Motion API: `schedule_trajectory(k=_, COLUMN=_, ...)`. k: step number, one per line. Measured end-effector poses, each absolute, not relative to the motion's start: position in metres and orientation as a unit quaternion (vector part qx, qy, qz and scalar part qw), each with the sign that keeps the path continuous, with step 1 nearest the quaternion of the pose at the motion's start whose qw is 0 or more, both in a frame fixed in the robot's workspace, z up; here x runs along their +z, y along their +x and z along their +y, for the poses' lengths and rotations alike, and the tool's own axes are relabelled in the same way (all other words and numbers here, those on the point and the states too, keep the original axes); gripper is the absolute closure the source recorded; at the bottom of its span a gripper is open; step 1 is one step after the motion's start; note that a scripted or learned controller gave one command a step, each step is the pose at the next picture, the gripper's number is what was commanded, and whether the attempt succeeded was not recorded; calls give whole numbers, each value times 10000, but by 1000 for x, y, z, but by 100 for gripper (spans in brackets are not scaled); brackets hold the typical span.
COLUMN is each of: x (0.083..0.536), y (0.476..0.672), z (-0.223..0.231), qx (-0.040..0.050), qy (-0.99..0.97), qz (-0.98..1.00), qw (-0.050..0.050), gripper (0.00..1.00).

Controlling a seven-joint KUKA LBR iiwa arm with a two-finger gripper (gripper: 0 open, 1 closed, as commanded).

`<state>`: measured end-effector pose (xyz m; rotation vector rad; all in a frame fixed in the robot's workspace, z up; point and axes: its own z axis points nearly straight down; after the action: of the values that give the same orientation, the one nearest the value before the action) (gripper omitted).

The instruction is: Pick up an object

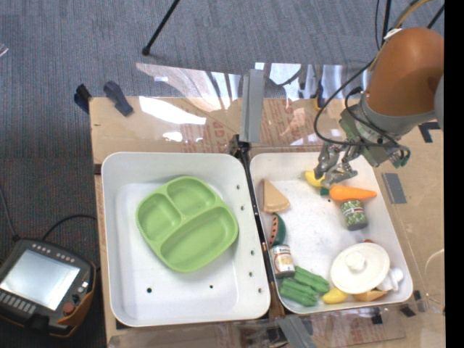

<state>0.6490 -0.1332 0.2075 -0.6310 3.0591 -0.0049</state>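
Observation:
My gripper [335,168] hangs low over the back of the right bin [319,230], under the orange wrist band. A yellow toy piece [314,179] lies just to its left, partly under it. An orange carrot [353,193] lies right in front of it, with a small green-topped can [354,214] beside that. I see nothing lifted off the bin floor. Further forward lie a tan wedge [274,196], a watermelon slice [279,230], a small jar [282,259], green pods [304,286] and a white round dish [360,267].
The left bin [130,281] holds a green divided plate [187,223]. A grey divider post [252,111] stands behind the seam between the bins. A handheld pendant [40,281] lies on the floor at the lower left. Cables hang beside the arm.

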Motion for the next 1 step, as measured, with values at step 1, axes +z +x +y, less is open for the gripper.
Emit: schedule_trajectory(k=1, x=226, y=646, z=-98, qx=7, qy=-1353, qz=9908, qw=29, gripper=100)
